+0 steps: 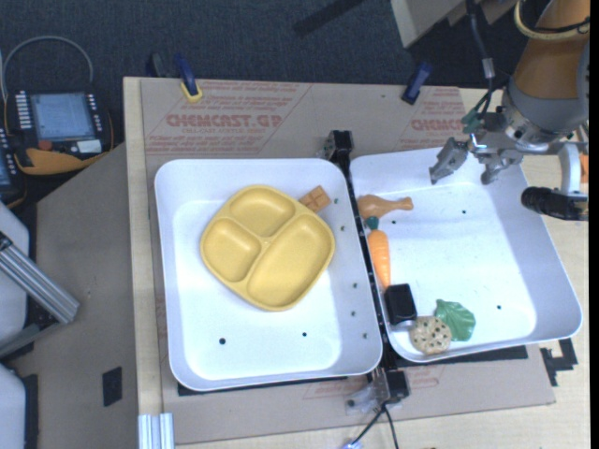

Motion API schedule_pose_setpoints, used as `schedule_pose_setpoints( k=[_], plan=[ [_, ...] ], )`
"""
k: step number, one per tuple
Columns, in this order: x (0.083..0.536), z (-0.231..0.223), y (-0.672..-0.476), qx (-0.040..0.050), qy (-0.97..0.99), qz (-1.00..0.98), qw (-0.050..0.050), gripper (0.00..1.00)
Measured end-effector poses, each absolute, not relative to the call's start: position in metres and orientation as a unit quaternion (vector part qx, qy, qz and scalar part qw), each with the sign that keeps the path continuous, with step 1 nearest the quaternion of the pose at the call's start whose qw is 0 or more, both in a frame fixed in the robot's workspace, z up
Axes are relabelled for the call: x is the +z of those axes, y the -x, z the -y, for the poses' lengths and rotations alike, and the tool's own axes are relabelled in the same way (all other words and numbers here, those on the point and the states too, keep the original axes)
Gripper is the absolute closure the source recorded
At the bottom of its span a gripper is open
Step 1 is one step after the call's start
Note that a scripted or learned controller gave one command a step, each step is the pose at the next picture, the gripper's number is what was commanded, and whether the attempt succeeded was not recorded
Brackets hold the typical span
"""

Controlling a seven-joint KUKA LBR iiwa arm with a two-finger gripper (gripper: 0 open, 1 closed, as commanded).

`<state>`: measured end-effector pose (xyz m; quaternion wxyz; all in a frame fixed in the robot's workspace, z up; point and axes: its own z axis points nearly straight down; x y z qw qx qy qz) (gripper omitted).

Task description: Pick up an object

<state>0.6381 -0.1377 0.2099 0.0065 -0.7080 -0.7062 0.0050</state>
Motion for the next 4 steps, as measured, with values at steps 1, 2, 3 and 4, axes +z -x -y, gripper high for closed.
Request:
schedule_pose_setpoints(
  k=[1, 2, 3, 4],
  plan=[
    [0.219, 0.137, -0.641, 0.0003, 0.707, 0.707, 0.0, 0.0],
    [0.176, 0.133, -0.64, 0.0018, 0.707, 0.708, 0.002, 0.0],
    [0.119, 0.125, -0.644, 0.0007, 0.707, 0.708, 0.001, 0.0],
    [0.093, 0.125, -0.648, -0.0028, 0.707, 0.707, -0.002, 0.0]
  ],
)
